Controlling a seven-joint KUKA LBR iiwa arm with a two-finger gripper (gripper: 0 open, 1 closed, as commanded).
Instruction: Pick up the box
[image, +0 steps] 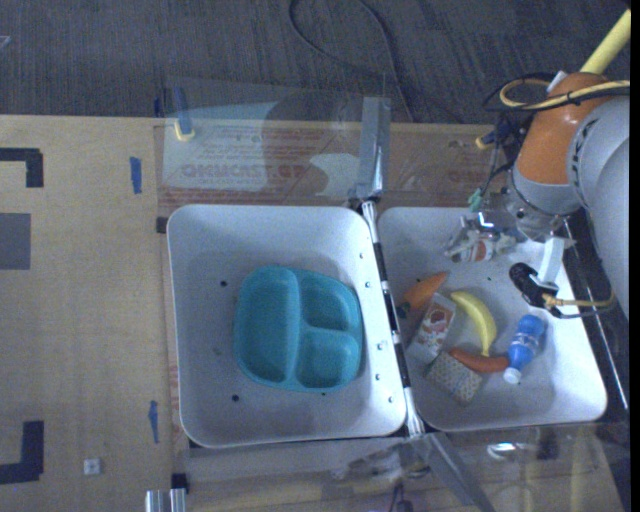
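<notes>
A small white carton box (435, 325) with a red picture lies in the right bin (570, 400), near its left wall. A second, tan speckled box (455, 378) lies just below it toward the bin's front. My gripper (478, 240) hangs over the far part of the right bin, up and to the right of both boxes and apart from them. Nothing from the bin shows between it and the boxes.
An orange carrot (425, 290), a yellow banana (478, 318), an orange-red piece (480, 362) and a blue bottle (525, 345) crowd around the boxes. A teal divided plate (297, 328) lies in the left bin (200, 250).
</notes>
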